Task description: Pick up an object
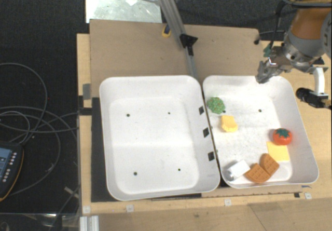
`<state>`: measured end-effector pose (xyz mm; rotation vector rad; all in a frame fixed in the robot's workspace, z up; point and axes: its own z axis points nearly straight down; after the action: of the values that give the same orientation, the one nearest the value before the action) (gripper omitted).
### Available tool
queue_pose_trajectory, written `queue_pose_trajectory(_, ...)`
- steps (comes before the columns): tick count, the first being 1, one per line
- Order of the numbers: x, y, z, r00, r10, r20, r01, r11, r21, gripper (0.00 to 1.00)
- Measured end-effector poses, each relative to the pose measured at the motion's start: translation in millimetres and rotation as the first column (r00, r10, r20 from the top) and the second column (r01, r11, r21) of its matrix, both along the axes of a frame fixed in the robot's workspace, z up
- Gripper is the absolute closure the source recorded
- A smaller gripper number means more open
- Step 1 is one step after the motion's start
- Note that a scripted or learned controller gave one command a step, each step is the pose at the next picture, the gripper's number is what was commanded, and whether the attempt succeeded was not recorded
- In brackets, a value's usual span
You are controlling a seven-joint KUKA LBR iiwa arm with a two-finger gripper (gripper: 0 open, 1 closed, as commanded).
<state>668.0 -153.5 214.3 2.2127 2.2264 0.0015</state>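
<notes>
The right bin (290, 101) holds several toy foods. A green broccoli piece (216, 104) lies near its left wall, with a small yellow block (229, 123) just below it. A red tomato (281, 136) sits at the right, above a flat yellow slice (278, 151). Two brown waffle pieces (262, 168) and a white block (238, 168) lie by the front wall. My gripper (263, 76) hangs over the bin's back edge, above and apart from all the objects. Nothing shows between its fingers.
The left bin (111, 100) stands beside the right one, joined by black clips (205, 132). A grey pole (171, 9) slants across the back of the bench. Cables and a handset (8, 165) lie on the floor at left.
</notes>
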Motion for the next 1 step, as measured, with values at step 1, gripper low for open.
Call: queue_pose_trajectory(1,-10.7,49.9,11.3,1.0,0.003,-0.001,-0.003,1.0,0.003,1.0)
